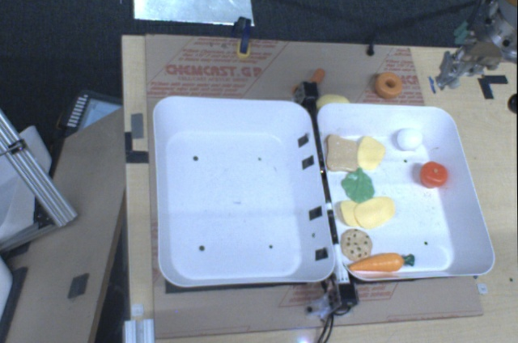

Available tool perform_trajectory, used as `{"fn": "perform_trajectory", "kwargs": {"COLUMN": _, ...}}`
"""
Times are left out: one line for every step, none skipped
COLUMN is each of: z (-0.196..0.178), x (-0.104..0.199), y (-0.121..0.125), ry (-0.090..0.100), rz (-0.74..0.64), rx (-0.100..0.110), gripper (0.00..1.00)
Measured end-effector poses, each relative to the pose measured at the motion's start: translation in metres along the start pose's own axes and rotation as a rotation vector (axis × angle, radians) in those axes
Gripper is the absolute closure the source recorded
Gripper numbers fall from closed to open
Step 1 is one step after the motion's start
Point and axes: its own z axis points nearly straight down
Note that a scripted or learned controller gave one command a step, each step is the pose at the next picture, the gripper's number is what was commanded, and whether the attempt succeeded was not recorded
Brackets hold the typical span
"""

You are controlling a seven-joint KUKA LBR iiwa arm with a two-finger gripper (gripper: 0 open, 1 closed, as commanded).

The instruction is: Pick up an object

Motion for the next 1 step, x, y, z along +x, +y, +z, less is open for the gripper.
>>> {"fn": "perform_trajectory", "kwargs": {"z": -0.0116, "x": 0.0000, "y": 0.0011, "ry": -0.002, "rz": -0.005, "rx": -0.004, "gripper": 1.00}}
